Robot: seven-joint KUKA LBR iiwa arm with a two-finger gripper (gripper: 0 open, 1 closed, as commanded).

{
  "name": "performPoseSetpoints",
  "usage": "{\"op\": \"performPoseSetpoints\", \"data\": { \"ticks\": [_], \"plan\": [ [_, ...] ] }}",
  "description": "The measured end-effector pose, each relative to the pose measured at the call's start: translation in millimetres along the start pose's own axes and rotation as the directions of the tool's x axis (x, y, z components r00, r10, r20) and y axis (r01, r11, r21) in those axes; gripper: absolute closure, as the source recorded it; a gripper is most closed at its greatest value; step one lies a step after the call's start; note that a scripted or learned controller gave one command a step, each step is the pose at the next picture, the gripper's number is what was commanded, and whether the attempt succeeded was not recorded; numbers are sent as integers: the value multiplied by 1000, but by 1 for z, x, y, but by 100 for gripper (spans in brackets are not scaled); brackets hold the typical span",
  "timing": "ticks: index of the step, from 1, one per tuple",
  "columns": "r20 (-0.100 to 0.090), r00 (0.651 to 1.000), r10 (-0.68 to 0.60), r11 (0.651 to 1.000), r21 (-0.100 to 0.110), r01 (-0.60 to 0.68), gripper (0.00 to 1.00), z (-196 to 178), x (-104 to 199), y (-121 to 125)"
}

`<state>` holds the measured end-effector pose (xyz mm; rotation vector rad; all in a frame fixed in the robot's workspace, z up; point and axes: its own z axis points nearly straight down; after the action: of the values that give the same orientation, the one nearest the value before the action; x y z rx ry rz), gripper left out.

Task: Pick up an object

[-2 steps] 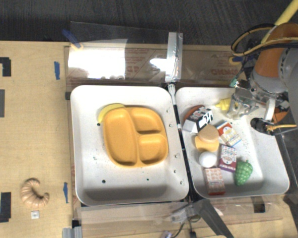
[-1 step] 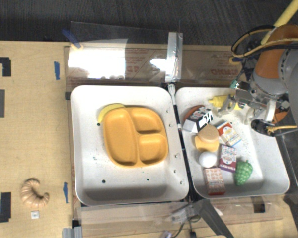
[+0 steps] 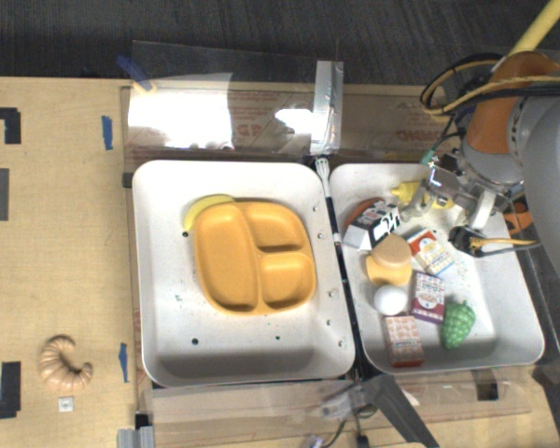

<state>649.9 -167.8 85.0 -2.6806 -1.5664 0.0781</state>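
Observation:
The right bin [image 3: 523, 343] holds a pile of small objects: a pale orange cup-like piece [image 3: 389, 258], a white ball [image 3: 389, 300], a green bumpy toy [image 3: 458, 323], a purple-edged card box [image 3: 428, 297], a red-patterned box [image 3: 403, 339], a red and white packet [image 3: 433, 249], a black and white item [image 3: 385, 222] and a brown piece [image 3: 362, 212]. My gripper [image 3: 445, 189] hangs over the bin's far right corner, beside a small yellow item [image 3: 407, 192]. Nothing is visibly held in it.
The left bin [image 3: 159, 278] carries an orange divided plate [image 3: 255, 255] with a yellow piece [image 3: 205, 206] peeking out behind it. A croissant-shaped toy [image 3: 64, 363] lies on the bench at the lower left. Cables [image 3: 457, 75] loop above the arm's orange band [image 3: 490, 124].

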Motion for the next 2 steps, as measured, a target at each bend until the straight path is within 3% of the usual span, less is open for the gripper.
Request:
{"op": "performPoseSetpoints", "data": {
  "ticks": [1,2],
  "plan": [
    [-31,996,80,995,-54,-82,0,0,36,-56],
    [-32,996,83,995,-59,-85,100,-12,35,-55]
  ]
}}
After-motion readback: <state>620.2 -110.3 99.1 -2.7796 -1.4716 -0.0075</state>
